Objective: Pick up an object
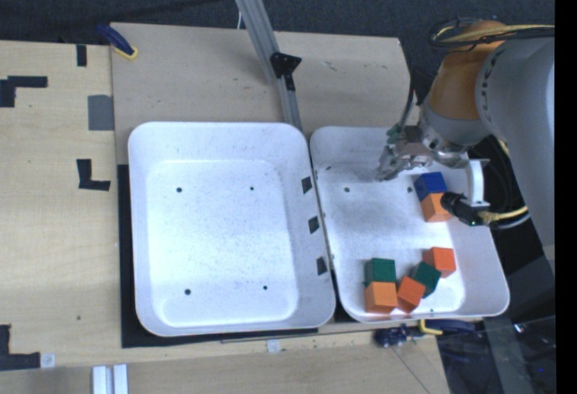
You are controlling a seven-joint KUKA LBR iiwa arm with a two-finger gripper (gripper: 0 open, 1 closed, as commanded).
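Here the gripper (394, 162) is seen low over the far part of the right bin (353, 230); whether anything is held by it cannot be told. Just to its right a blue block (430, 184) is found touching an orange block (436, 207). Near the bin's front edge a cluster is gathered: a green block (381, 270) on an orange one (381, 295), two more orange blocks (411, 291) (442, 260), and another green block (426, 278). The left bin (144, 203) is set alongside. A grey metal bar (257, 18) is slanted above the bench (54, 203).

Grey arm (523, 95), orange band (455, 81), metallic claw (397, 162), black cables
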